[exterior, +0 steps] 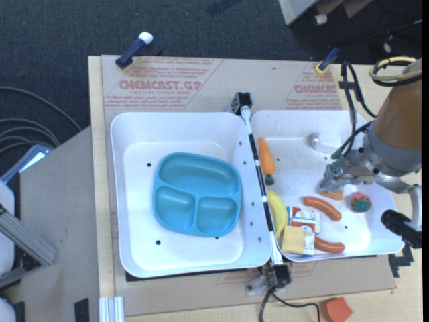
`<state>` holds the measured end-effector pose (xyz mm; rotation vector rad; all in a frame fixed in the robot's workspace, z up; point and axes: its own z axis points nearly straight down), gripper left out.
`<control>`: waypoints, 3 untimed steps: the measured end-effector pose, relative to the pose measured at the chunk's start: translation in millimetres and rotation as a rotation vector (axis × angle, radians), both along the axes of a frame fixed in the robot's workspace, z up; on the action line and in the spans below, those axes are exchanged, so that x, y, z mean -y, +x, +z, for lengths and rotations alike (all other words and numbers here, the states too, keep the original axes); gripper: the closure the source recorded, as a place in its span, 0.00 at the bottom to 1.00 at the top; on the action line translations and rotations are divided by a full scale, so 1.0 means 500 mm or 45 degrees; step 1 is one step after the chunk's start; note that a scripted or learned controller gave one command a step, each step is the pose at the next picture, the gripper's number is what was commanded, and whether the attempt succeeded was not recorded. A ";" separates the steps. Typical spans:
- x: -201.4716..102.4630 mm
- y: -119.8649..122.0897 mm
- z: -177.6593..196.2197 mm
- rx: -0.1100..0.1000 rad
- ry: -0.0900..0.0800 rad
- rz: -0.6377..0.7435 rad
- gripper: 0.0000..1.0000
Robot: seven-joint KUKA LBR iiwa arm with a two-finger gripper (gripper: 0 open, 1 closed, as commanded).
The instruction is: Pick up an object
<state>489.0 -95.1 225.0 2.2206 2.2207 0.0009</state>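
We see the claw [333, 180] low in the right bin [295, 127], its grip unreadable, with the nearest sausage [322, 207] just below it, long axis slanting toward the banana [276, 210].

Carrot [266, 157], banana [276, 210], two sausages [322, 207] lie in the right bin [295, 127].

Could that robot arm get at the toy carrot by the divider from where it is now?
Probably yes. The carrot lies by itself along the left wall of the right bin, with bare floor between it and the gripper, which hangs over the same bin. The banana sits lower down, apart from it.
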 end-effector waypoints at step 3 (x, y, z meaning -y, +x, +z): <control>0.051 0.100 -0.191 -0.006 0.002 -0.001 0.00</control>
